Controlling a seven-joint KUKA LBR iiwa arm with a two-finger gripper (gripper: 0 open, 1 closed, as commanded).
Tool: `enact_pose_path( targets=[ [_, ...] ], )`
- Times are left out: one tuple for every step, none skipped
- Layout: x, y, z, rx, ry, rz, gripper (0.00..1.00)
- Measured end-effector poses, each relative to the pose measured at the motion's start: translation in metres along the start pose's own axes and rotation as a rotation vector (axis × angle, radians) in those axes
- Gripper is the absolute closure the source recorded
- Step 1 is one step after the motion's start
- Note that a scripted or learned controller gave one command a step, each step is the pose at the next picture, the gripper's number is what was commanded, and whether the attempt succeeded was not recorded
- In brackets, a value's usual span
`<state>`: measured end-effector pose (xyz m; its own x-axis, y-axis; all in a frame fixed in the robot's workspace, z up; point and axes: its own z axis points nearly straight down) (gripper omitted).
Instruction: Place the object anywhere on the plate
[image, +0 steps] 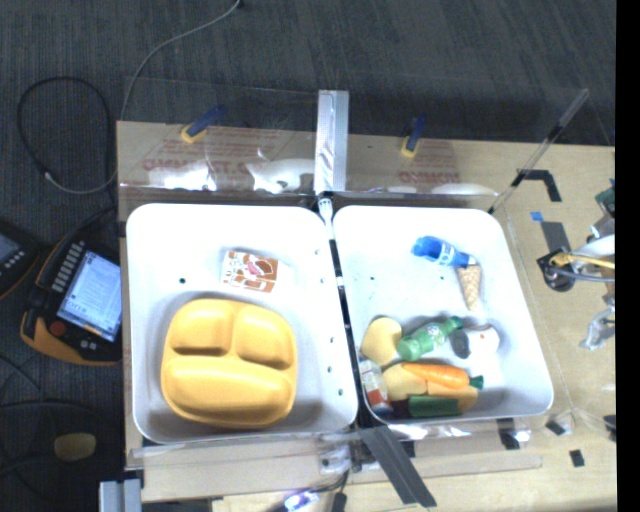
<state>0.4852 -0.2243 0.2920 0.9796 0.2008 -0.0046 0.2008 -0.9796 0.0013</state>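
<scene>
Two white bins sit side by side on the bench (560, 420). Left bin (150, 240): a yellow sectioned plate (230, 360) fills its lower half; a small printed packet (249, 270) lies flat just above the plate, apart from it. Right bin (500, 250): toy foods heaped at lower centre, among them a carrot (440, 376), a green bottle (430, 338) and a pale yellow piece (379, 338), all touching. A blue item (436, 250) and an ice-cream cone (470, 284) lie near the upper right. Metal parts show at the frame's right edge; tool state cannot be judged.
</scene>
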Motion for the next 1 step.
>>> enact_pose_path(
  targets=[
    [-0.0013,-0.0007,-0.0341,0.001,0.0,0.0,0.0]
  ],
)
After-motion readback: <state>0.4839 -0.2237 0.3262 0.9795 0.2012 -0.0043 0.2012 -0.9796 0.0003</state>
